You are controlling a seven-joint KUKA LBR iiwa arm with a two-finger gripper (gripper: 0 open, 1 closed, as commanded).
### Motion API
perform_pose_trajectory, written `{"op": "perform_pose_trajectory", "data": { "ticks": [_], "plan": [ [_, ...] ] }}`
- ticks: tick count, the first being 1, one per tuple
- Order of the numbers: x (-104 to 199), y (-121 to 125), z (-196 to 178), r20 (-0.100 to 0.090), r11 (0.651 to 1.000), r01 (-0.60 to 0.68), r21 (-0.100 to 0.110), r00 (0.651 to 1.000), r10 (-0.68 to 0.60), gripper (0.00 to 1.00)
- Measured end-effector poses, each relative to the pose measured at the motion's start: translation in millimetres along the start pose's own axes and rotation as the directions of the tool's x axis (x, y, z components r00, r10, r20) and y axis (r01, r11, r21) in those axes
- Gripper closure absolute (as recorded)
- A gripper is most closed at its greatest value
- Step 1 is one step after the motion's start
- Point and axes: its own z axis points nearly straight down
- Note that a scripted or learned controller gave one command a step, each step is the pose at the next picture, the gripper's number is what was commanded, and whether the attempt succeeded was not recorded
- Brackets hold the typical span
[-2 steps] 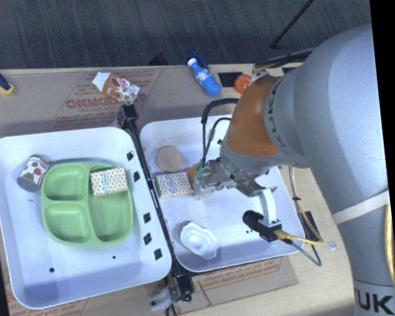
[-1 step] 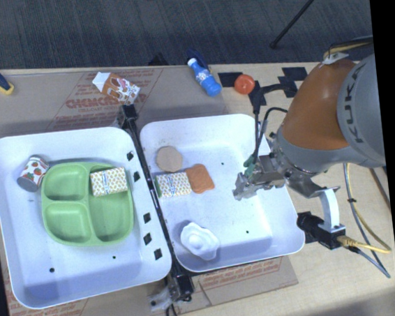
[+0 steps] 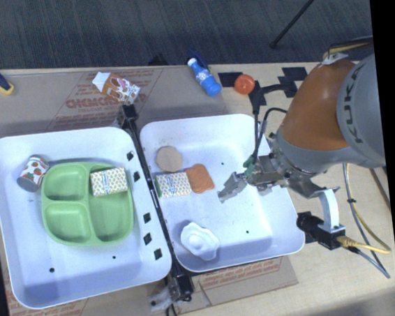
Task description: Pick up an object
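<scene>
- The gripper [image 3: 230,188] hung over the right bin [image 3: 251,130], reaching in from the right on the grey arm [image 3: 335,129] with its orange band.
- Whether it was released, clenched or grasping something, I cannot tell; nothing could be made out in its grasp.
- Just to the gripper's left lay an orange sponge-like block [image 3: 200,178], near it but apart.
- Beyond that block, further left, a yellow-green patterned packet [image 3: 173,185] lay touching the block's edge, close to the divider [image 3: 147,194] between the bins.
- Up and to the left of the gripper sat a round tan disc [image 3: 169,158], just above the packet and block.
- Below and to the left of the gripper rested a white lumpy object [image 3: 199,240], near the bin's front wall.
- Well to the left of the gripper, in the left bin [image 3: 27,277], a green divided tray [image 3: 84,215] held a second patterned packet [image 3: 109,181] in its upper right compartment.
- A small printed cup [image 3: 32,172] lay on its side touching the tray's upper left corner.
- Beyond the bins, up from the gripper, a blue bottle [image 3: 204,76] and an orange ball [image 3: 244,83] lay on the bench.
</scene>
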Motion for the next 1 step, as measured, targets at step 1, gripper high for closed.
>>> {"op": "perform_pose_trajectory", "data": {
  "ticks": [1],
  "plan": [
    [16.6, -8.0, 109.1, -0.002, 1.0, 0.003, 0.006, 1.0, -0.003, 0.0]
  ]
}}
